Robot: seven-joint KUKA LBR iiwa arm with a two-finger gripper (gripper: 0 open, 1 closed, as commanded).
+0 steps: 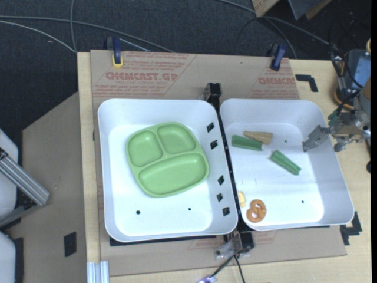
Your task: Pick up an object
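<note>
The pincer [327,135] hung over the right edge of the right bin [330,208], reaching in from the right side of the camera view. One grey finger [313,139] pointed down and to the left over the bin's far-right wall, and another part of the pincer lay just to its right, near the rim. The two seemed set somewhat apart, but how wide they stood could not be told with any certainty from this slant. Nothing lay between them, and they touched none of the objects.

Inside the right bin, a green stick [285,162] lay at a slant near the middle, closest to the pincer yet clearly apart from it. Farther left, a second green piece [246,143] rested beside a tan wedge [258,137], the two touching or nearly so. At the near-left corner sat a small brown pretzel-shaped ring [257,210], with a tiny yellow bit [241,199] just beside it against the wall.

The left bin [118,217] held a green divided plate [167,158], lying flat with three compartments. Both bins sat side by side on the cardboard-covered surface [147,72].
</note>
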